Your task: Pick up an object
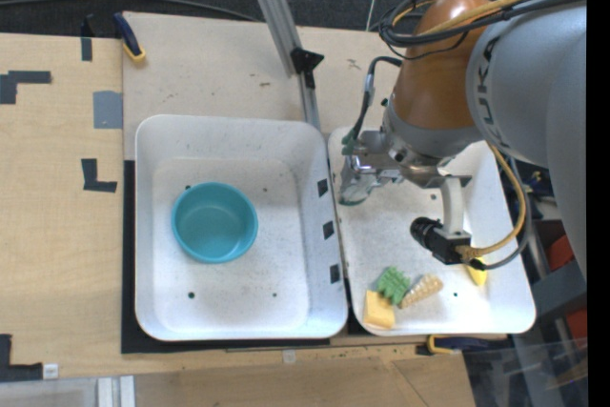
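Note:
My gripper (357, 186) hangs over the upper left part of the right bin (496, 315), under the orange wrist band. Its tips are a dark blur against the bin floor, and no object shows between them. At the bin's front lie a green object (392, 282), a yellow block (378, 311) and a tan corn-like piece (422, 290), close together and well below the gripper. A teal bowl (214, 222) rests upright in the left bin (152, 300).
A black and yellow fitting (446, 242) on a cable hangs over the right bin, right of the gripper. A grey metal pole (276, 5) slants down to the bins' shared wall. Bare bench lies to the left.

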Available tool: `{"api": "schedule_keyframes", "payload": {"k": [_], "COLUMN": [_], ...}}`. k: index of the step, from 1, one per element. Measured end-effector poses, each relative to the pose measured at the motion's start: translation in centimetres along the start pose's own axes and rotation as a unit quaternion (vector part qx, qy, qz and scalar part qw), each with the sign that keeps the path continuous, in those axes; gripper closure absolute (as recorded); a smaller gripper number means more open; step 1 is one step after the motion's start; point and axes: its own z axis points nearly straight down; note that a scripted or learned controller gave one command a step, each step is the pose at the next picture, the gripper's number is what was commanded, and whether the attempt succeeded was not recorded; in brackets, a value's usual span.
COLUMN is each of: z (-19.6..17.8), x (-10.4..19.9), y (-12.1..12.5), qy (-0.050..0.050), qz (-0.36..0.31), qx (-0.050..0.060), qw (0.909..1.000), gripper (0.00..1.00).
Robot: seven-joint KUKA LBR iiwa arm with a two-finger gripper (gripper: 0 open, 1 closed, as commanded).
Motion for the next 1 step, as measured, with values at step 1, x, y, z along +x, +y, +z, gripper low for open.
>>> {"api": "schedule_keyframes", "payload": {"k": [1], "z": [1.6], "x": [5.88], "y": [-0.08], "qy": [0.0], "qz": [0.0], "qx": [0.001], "qw": [1.0], "gripper": [1.0]}}
